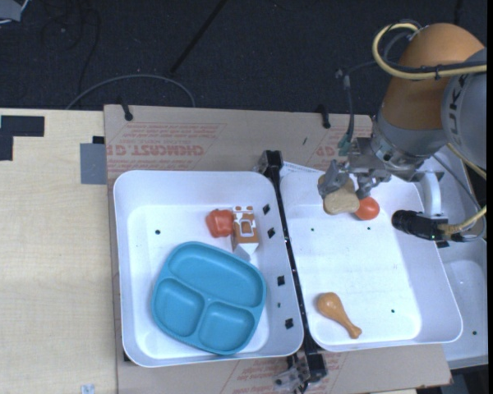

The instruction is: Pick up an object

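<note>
A tan, potato-shaped object [340, 203] lies in the far part of the right bin [394, 294], touching a small red-orange ball [367, 209] on its right. The robot's hand [349, 180] hangs directly over the tan object; whether it is clenched or released cannot be told. Nearer in the same bin, well apart, lies a toy drumstick [338, 313]. The left bin [140, 220] holds a blue divided plate [208, 297], with a red block [219, 222] and an orange-and-white toy [245, 224] beyond it. Both bins rest on cardboard on the table [41, 269].
</note>
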